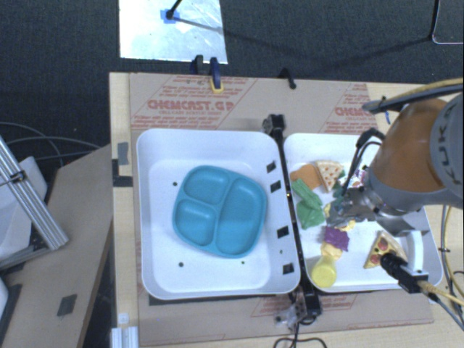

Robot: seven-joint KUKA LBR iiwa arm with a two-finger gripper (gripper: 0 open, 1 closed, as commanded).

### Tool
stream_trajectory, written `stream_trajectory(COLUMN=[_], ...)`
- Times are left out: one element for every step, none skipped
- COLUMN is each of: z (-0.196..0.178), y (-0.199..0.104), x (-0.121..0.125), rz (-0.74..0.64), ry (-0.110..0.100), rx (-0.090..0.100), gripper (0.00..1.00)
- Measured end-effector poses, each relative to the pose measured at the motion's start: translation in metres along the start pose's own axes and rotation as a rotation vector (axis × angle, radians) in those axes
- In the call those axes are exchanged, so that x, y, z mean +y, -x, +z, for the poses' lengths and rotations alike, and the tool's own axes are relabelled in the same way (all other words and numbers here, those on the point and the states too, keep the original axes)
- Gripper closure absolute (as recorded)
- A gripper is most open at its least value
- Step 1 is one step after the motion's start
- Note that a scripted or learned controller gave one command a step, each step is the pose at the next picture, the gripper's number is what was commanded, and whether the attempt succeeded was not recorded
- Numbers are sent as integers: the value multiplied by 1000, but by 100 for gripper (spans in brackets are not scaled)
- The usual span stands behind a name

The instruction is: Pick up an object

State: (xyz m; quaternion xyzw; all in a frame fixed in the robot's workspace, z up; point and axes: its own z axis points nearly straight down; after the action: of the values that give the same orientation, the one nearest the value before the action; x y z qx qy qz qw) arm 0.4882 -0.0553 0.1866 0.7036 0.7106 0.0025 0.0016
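My gripper (346, 207) hangs low in the right bin (428, 256), finger state impossible to tell, directly above the purple toy (336, 236), which lies just below it, with green leaf (309, 207) to the left.

Both bins (210, 145) looked like smooth white plastic with a mild sheen. The blue divided tray (219, 210) was matt plastic. The tabletop (239, 101) was covered in brown printed paper or card, flat finish. The foil sheet (172, 20) beyond it was crinkled and shiny metal. The toy food pieces (328, 223) looked like soft-sheen plastic, and the orange arm band (409, 151) was glossy.
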Motion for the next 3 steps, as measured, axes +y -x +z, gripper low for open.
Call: stream_trajectory(z=[-23,4,-3], y=[-73,-77,-57], x=[82,37,-2], rz=[-4,10,11], ry=[4,-11,-8], rx=[2,0,-1], gripper=[100,100,100])
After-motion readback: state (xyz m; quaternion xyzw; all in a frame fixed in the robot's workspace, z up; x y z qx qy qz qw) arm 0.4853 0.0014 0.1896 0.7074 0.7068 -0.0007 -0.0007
